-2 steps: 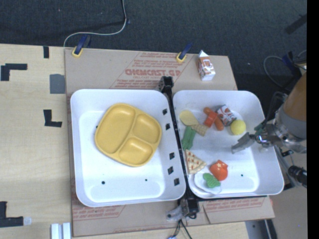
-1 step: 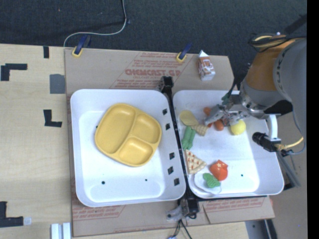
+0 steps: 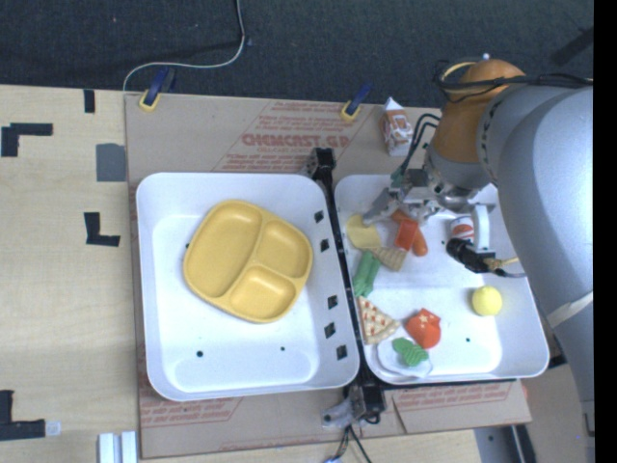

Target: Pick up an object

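From my seat I see the arm (image 3: 549, 191) reaching in from the right, with the hand (image 3: 403, 201) low over the back part of the right bin (image 3: 521, 355). From this slant I cannot tell how far open the hand is, or whether it has hold of anything.

The closest thing to it is an orange carrot (image 3: 415, 237), which lies in the bin just below the hand and tilts toward the front. I cannot tell whether the two are touching. A pale yellow wedge (image 3: 363, 233) sits just left of the carrot, near the wall between the bins. A tan waffle piece (image 3: 392, 258) lies just in front of the carrot, and a green pickle (image 3: 365, 274) lies beside that, pointing toward the front.

Further forward in the same bin are a pizza slice (image 3: 376, 320) and a red tomato (image 3: 422, 327). A small white dish (image 3: 393, 363) at the front edge has a green leafy piece (image 3: 411, 354) on it. A yellow ball (image 3: 487, 301) sits alone toward the right side, well apart from the rest. A small red-and-white thing (image 3: 463, 228) lies right of the carrot, too small for me to name.

The left bin (image 3: 159, 336) carries a yellow divided plate (image 3: 249, 258), turned at an angle. A little carton (image 3: 396, 128) stands on the bench (image 3: 58, 287) behind the right bin.
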Robot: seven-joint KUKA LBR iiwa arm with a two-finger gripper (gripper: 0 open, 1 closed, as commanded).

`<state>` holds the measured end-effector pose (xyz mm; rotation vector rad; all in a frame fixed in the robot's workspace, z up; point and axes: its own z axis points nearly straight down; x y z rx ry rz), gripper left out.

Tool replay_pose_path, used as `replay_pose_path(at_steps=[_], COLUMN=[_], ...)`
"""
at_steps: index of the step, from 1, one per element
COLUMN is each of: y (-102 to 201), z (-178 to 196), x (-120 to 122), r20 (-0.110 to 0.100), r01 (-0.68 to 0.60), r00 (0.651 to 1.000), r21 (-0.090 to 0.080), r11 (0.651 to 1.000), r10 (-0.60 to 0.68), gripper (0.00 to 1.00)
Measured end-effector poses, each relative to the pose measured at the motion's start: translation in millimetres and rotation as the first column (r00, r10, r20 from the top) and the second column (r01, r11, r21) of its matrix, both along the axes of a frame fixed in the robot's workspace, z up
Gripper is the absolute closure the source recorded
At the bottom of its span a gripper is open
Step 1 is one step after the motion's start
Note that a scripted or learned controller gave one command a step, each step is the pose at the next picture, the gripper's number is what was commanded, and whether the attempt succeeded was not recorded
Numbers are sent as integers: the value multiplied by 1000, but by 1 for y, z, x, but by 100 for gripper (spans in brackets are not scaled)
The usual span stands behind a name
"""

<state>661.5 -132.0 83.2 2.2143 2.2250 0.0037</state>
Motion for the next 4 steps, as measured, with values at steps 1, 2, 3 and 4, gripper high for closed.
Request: replay_pose_path(at_steps=[1, 2, 3, 4], y=[-2, -2, 14, 14], z=[12, 12, 3, 13], x=[-2, -2, -61, -58], r20=[-2, -2, 0, -1], r01=[2, 2, 7, 5], r00=[1000, 1000, 1000, 1000], r21=[-2, -3, -2, 0], r11=[1000, 1000, 1000, 1000], r10=[-2, -2, -7, -5], gripper=[100, 0, 0, 100])
